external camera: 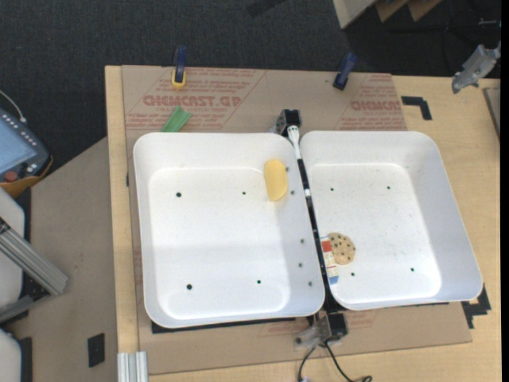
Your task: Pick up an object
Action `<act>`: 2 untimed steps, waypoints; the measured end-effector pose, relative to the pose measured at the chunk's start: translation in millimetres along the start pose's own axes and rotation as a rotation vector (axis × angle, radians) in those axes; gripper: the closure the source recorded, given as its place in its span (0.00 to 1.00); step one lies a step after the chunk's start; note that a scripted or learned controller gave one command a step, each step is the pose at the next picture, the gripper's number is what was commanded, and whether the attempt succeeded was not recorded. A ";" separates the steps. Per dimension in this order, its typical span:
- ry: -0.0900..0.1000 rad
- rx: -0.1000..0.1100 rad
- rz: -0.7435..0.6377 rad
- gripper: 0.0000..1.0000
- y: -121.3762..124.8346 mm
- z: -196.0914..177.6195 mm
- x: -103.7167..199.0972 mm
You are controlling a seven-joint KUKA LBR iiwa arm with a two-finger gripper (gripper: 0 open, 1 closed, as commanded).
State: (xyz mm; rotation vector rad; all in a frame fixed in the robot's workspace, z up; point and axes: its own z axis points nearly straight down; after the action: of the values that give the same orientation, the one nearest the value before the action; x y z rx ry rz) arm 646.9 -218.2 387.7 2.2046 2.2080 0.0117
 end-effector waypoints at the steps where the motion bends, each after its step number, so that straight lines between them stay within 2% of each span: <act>1: 0.002 0.000 0.000 0.00 -32.6 -160.4 11.9; 2: 0.004 0.012 0.000 1.00 -30.7 -160.3 11.6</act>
State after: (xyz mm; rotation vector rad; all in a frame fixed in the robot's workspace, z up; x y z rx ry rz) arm 612.9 -205.1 547.3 2.2126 2.2160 0.0023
